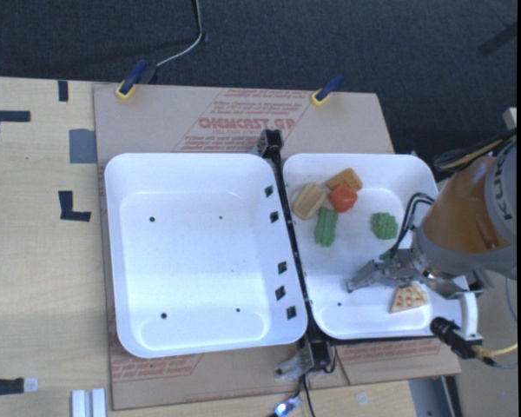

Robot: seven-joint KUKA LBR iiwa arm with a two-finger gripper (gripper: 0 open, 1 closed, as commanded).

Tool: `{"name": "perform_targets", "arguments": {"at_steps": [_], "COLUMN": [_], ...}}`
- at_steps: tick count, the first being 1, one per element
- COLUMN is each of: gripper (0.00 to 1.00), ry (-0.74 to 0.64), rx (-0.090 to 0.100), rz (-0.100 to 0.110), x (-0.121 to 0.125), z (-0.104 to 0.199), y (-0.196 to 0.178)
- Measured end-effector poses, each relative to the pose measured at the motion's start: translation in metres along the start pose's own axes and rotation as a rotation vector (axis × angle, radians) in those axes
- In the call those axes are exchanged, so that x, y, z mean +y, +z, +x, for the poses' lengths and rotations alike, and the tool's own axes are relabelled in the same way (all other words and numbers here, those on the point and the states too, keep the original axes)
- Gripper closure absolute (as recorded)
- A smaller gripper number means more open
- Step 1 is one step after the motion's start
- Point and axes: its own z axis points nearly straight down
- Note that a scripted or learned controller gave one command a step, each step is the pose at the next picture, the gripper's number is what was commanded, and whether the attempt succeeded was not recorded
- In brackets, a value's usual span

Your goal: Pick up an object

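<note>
As arm reaches leftward | gripper (362, 280) low in right bin (417, 168)

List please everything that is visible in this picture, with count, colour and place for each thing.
Bins: 2, white, side by side on the board.
Board: 1, brown with red print, under the bins.
Clamps: 2, yellow and blue, at the board's far edge.
Cable: 1, white, on the dark floor beyond the board.
Bun: 1, tan, right bin, far left.
Orange block: 1, orange, right bin, far side.
Tomato: 1, red, just below the orange block.
Pickle: 1, green, below the bun.
Broccoli: 1, green, right bin, middle.
Waffle wedge: 1, tan, right bin, near right corner.
Arm: 1, grey and orange, from the right.
Gripper: 1, grey, low over the right bin beside the waffle wedge.
</note>
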Motion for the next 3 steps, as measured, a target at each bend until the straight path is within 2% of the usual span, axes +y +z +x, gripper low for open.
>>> {"name": "perform_targets", "arguments": {"at_steps": [1,2,3], "gripper": [0.00,0.00,0.00], "ry": [-0.002,-0.006,-0.003], "rx": [0.007,0.009,0.006], "rz": [0.006,0.010,0.002], "x": [-0.001,0.032,0.114], "z": [0.021,0.081,0.083], "y": [-0.062,-0.060,-0.101]}}
